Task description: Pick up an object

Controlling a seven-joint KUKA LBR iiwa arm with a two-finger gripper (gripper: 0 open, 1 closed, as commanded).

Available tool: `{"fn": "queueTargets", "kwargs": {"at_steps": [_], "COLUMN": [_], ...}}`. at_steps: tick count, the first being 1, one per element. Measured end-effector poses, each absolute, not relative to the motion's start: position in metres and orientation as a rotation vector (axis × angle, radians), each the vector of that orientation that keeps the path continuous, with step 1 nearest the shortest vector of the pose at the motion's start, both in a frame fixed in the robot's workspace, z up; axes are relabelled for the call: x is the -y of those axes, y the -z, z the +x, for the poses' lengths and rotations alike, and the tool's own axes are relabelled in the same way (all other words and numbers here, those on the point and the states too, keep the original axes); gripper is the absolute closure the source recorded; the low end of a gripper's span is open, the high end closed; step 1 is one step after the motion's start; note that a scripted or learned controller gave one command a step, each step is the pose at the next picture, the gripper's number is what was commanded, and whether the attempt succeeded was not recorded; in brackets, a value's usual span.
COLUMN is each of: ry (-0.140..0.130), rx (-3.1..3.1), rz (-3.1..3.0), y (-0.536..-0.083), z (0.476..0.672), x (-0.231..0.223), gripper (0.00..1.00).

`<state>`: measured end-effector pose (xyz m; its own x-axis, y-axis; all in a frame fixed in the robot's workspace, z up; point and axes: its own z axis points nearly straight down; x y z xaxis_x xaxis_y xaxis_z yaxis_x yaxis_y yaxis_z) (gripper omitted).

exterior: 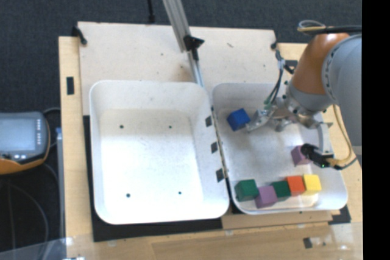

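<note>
blue cube (pixel 238 119) sits in the right bin (pixel 256 93), upper left part, apart from the rest. the hand (pixel 257 122) is low just beside the cube's right side; cannot tell how far it is open, nor whether it has hold of anything. along the bin's near wall: green cube (pixel 246 189), purple cube (pixel 266 196), a smaller green one, orange cube (pixel 296 184), yellow cube (pixel 312 183). left bin (pixel 97 94) alongside on the table (pixel 67 131).

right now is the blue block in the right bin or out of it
In. The blue block rests on the right bin's white floor, near its upper left corner, beside the gripper.
</note>
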<state>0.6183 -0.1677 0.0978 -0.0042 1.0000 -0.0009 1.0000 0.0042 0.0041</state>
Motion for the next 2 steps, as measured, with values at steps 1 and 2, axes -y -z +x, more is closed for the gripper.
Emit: {"fn": "queueTargets", "kwargs": {"at_steps": [1,2], "ry": [-0.005,0.001], "rx": [-2.221,-2.231], "rz": [2.209,2.208], "y": [-0.1212,-0.1193], "z": [0.6572,0.6552], "x": [0.2013,0.1998], "gripper": [0.0,0.0]}}
